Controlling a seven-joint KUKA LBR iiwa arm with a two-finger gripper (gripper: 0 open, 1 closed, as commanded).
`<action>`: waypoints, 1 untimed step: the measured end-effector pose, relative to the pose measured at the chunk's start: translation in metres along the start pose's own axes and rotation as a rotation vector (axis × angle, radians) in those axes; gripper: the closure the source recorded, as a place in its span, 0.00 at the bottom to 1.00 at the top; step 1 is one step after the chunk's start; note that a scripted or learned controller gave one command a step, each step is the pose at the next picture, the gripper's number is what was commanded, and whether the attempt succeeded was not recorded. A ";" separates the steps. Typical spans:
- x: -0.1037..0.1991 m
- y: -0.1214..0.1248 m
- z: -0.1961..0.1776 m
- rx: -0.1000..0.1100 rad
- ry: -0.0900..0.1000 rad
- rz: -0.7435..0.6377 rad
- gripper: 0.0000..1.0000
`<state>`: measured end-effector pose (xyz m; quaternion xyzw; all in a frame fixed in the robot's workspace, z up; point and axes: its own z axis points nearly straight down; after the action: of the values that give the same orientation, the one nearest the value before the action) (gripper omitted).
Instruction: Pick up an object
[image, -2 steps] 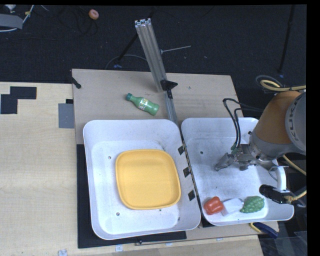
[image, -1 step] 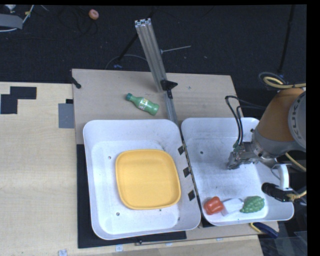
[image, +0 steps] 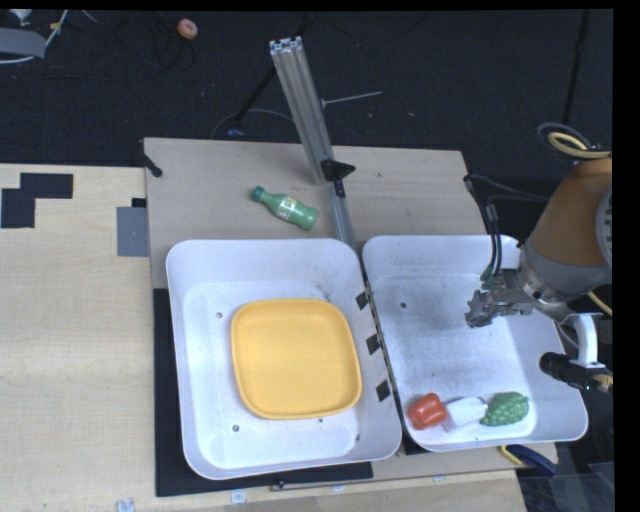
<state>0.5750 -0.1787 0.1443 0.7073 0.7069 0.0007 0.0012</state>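
Note:
My gripper hangs over the right side of the right bin, pointing down and left from the grey and orange arm. A red pepper-like toy, a small white block and a green bumpy toy lie in a row along that bin's near edge, well below the gripper. A yellow square plate rests in the left bin. Nothing shows between the gripper's tips.
A green bottle lies on the bench behind the left bin. A slanted aluminium bar rises behind the bins. Black clips sit along the wall between the two bins.

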 end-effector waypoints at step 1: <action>-0.008 0.000 -0.045 -0.001 0.000 0.000 1.00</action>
<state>0.5748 -0.1870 0.1894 0.7074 0.7068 0.0008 0.0016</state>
